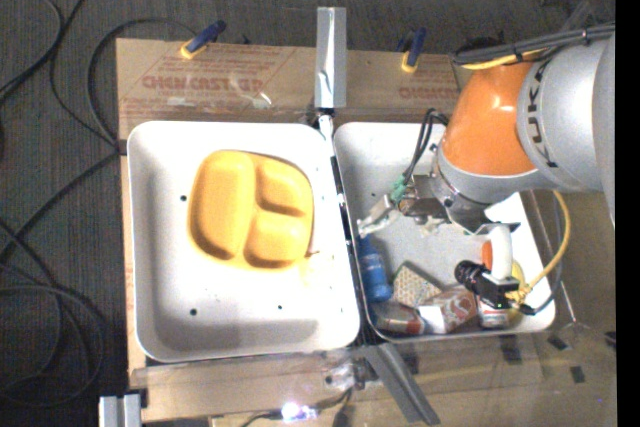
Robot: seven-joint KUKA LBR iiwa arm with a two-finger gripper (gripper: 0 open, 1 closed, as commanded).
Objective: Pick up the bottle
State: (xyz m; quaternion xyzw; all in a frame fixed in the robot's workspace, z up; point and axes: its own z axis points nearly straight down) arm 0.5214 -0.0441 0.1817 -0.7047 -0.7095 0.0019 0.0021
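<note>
The bottle (375,275) is small and blue, and lies lengthwise against the left wall of the right bin (375,150). My gripper (378,215) hangs low over that bin's left side, just above the bottle's far end, close to it or touching it. The grey and orange arm reaches in from the right and covers much of the bin's right half. Nothing shows as held.
A yellow compartment tray (254,208) lies in the left bin (160,295). Along the right bin's front edge lie a brown patterned packet (416,286), a red and white carton (452,311) and a dark reddish item (397,321). An orange and white object (497,251) sits at the right.
</note>
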